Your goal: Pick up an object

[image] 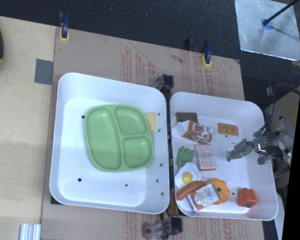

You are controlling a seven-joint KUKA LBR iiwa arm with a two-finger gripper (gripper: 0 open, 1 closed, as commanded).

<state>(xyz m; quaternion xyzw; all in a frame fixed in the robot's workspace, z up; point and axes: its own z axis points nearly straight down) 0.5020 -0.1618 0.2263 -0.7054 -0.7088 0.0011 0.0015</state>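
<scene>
The grey two-finger gripper (240, 151) hangs over bare floor of the right white bin (250, 109) with nothing visibly held, its opening indeterminate; the toy items lie left, so it should centre over the isolated red-orange block (247, 197) nearby before descending.

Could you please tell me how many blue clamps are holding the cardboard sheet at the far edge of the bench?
2: the left blue clamp sits at the cardboard's far left corner, the right blue clamp farther along, above the right bin.
</scene>
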